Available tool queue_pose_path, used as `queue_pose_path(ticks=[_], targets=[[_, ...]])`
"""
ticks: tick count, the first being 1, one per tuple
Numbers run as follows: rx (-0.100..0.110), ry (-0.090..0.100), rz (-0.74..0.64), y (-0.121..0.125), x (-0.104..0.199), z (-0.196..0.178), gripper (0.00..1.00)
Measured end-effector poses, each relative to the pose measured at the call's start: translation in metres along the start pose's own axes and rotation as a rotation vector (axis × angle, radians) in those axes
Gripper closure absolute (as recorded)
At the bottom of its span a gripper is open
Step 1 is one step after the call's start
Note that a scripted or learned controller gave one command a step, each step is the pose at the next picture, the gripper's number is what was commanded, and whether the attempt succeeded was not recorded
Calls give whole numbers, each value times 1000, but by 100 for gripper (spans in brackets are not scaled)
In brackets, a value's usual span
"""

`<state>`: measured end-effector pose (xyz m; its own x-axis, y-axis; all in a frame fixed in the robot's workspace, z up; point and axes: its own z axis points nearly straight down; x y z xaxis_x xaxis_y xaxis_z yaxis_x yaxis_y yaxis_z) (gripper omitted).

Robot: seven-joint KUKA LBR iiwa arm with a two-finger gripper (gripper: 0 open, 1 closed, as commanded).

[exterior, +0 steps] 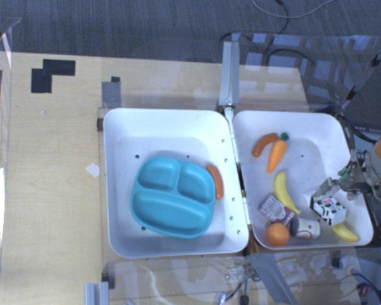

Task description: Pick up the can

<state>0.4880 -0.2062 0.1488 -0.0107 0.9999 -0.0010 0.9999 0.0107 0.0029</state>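
Camera view: the can (305, 228) is seen lying untouched at the right bin's (317, 124) near edge beside an orange (278, 234), while the hand (335, 190), whose spread cannot be told, is poised over a cow-patterned carton (329, 210), so the pick is judged not yet made.

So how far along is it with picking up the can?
Nothing looks done: the small white can lies on its side in the right white bin, beside the orange ball. In hand: the gripper hovers near the black-and-white carton. Left: reach, grasp and lift the can.
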Motion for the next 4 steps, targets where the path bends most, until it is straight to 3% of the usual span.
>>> queue_pose_path(ticks=[1, 2, 3, 4], targets=[[-2, 1, 3, 33, 1, 55, 0], [-10, -1, -58, 105, 1, 61, 0], [-16, -1, -64, 108, 2, 48, 100], [-15, -1, -64, 108, 2, 48, 0]])
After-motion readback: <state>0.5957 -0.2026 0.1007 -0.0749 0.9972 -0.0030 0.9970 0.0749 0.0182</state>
